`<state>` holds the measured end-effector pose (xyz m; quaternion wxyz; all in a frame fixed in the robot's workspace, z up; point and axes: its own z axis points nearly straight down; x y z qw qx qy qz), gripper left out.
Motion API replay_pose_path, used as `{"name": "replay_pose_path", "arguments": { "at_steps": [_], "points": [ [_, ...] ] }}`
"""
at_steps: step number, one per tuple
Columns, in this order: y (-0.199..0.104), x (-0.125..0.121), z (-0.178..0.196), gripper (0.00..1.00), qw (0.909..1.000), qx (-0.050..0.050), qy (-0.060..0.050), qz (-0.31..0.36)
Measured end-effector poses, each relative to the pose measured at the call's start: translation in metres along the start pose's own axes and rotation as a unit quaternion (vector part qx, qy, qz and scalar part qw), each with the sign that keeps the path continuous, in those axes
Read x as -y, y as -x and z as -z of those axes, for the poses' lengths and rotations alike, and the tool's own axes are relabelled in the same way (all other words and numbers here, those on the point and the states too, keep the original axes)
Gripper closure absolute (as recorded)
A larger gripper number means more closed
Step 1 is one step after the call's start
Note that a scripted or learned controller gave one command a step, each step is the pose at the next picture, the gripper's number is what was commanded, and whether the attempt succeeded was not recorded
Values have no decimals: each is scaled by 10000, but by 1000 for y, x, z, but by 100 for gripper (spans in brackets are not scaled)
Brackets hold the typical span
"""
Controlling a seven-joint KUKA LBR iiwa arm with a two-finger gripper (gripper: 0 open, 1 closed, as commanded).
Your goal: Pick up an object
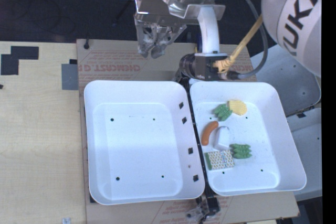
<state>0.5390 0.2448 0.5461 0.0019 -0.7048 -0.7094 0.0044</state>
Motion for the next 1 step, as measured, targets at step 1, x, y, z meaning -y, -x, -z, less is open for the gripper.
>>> {"name": "replay_pose_path", "arguments": {
  "at_steps": [1],
  "points": [
    [-1, 0, 9, 100, 10000, 8, -22, 23]
  ]
}}
